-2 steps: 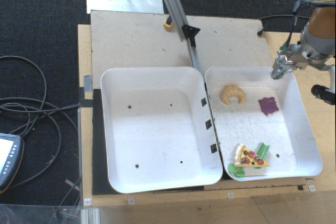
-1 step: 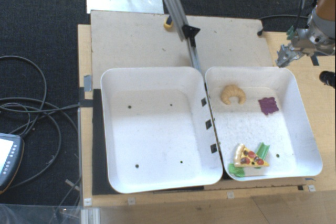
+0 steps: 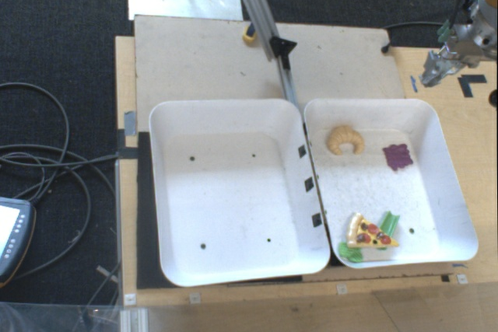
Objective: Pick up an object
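Observation:
The right bin (image 3: 447, 167) holds three toy foods. A tan croissant (image 3: 345, 141) lies near its back left. A purple bunch of grapes (image 3: 398, 156) sits to the right of it. A pizza slice (image 3: 369, 232) with a green piece (image 3: 388, 222) beside it rests near the bin's front. My gripper (image 3: 436, 69) hangs at the upper right, beyond the right bin's back rim and well above the bench, with nothing seen between its fingers.
The left bin (image 3: 167, 167) stands next to the right one. A grey metal pole (image 3: 257, 0) slants across the back of the bench. Cables and a tablet (image 3: 12, 233) lie on the floor at the left.

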Available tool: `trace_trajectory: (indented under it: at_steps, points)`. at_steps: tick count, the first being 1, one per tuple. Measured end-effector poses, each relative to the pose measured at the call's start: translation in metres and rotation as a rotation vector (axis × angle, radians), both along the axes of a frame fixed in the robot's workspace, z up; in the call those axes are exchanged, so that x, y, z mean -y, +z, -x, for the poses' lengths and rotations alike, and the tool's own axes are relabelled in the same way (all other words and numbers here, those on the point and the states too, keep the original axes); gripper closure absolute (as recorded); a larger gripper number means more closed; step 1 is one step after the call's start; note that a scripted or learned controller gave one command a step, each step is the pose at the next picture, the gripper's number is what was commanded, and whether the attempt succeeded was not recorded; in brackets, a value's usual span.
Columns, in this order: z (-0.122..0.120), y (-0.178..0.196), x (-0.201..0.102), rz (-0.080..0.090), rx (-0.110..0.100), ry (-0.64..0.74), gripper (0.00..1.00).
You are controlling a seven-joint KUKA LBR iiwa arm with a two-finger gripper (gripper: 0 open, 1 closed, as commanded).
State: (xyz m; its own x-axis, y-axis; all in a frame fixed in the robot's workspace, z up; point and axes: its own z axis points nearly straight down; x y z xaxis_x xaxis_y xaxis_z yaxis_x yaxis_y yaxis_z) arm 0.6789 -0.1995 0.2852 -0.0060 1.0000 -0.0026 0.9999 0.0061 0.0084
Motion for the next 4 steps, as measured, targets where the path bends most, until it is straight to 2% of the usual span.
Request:
trace_trajectory:
  at_steps: [1,2,4]
  points:
    - [0.020,-0.007,-0.041,-0.003,-0.007,0.002,1.00]
    - [0.031,-0.003,-0.094,-0.004,-0.007,0.004,1.00]
    - [0.068,-0.036,-0.192,-0.005,-0.010,0.003,1.00]
